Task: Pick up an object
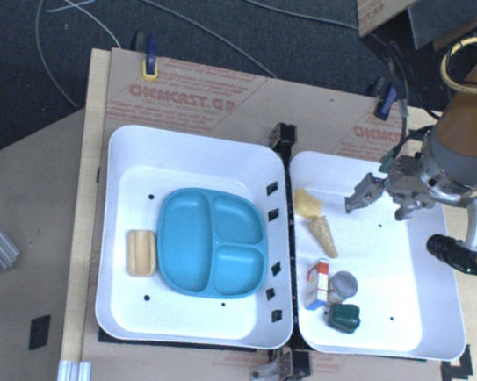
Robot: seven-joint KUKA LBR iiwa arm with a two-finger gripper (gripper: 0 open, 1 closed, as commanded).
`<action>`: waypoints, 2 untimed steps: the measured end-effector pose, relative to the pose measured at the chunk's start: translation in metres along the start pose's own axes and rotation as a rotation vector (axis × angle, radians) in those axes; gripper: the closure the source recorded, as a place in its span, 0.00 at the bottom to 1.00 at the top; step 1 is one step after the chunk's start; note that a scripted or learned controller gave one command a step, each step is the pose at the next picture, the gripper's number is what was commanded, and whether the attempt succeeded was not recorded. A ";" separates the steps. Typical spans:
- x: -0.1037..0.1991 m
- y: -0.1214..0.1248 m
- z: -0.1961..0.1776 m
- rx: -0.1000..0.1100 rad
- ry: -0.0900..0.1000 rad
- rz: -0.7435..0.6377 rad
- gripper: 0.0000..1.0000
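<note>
My gripper [385, 201] hangs over the upper middle of the right bin [420, 283], its two fingers spread open with nothing between them. Below and left of it lie a pale yellow piece [308, 206] and a tan cone-shaped object [326, 236]. Further down are a small red-and-white carton [319, 284], a grey round object [344, 285] and a dark green object [345, 316]. In the left bin [125, 177] sit a blue divided plate [212, 242] and a tan bread-like block [140, 251].
A black divider with clips [277, 227] runs between the two bins. Blue clamps [151, 58] hold the cardboard sheet at the bench's far edge. A black cylindrical part [453, 252] of the arm sticks out over the right bin's right side.
</note>
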State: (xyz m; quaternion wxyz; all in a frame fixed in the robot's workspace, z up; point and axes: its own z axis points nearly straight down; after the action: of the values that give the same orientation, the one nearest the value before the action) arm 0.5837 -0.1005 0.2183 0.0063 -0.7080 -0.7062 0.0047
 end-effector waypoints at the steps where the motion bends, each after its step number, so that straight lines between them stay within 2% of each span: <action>1: 0.000 0.003 -0.008 -0.014 -0.001 -0.003 0.00; 2: 0.004 0.002 0.034 -0.011 -0.001 -0.002 0.00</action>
State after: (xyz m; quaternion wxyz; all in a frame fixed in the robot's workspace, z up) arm 0.5856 -0.0960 0.1840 0.0020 -0.7071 -0.7071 0.0010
